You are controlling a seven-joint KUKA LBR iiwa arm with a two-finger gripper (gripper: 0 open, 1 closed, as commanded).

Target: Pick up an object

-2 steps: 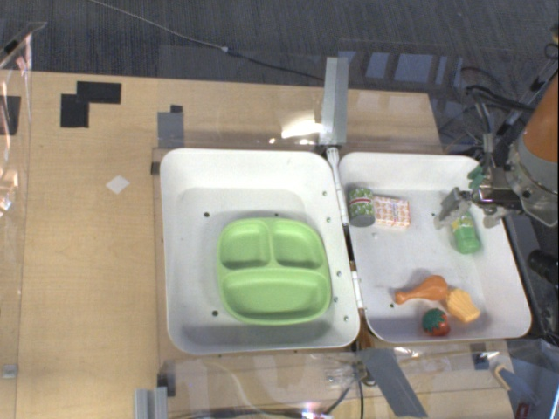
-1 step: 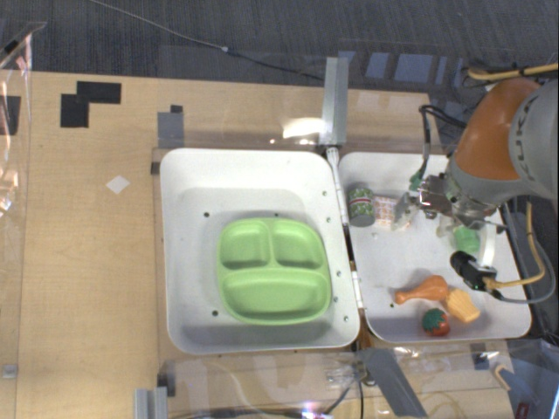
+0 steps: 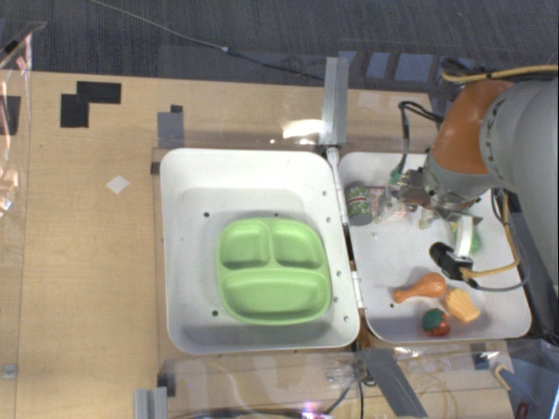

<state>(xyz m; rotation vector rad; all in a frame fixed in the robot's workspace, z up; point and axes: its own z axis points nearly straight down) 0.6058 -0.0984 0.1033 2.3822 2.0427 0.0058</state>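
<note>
You can't tell the fingers' state, so count nothing picked: the gripper hovers beside the small can in the right bin.

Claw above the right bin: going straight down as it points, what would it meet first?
Probably the bare floor of the right white bin beside the small green-labelled can, under the claw; depth is unclear.

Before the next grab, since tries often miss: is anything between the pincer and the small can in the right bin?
Nothing visible blocks it. The pincer sits low in the right bin, just right of the small can, with bare bin floor between them. The orange gourd lies nearer the front.
</note>
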